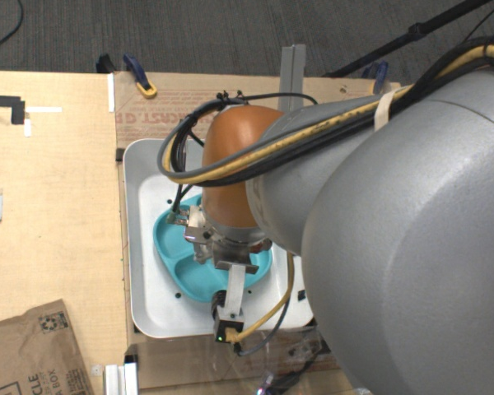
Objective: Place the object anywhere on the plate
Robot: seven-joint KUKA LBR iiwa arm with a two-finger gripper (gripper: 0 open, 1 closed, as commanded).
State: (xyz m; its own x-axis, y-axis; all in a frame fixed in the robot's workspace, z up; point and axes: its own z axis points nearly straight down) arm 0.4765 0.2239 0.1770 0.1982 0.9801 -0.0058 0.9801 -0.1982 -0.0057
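Note:
A teal divided plate [181, 257] lies in the white bin [144, 245], and the arm covers most of its right half. The arm's orange band and grey wrist hang right over the plate. The gripper [222, 262] points down at the plate's right part, seen from above, with its fingertips hidden under the wrist. No loose object is visible on the bare teal part of the plate or in the bin's open floor.
The bin's left wall borders a bare wooden bench top [49, 220]. A brown paper bag [33, 352] lies at the front left. A blue and yellow clamp [140, 76] sits behind the bin. The large grey arm fills the right side.

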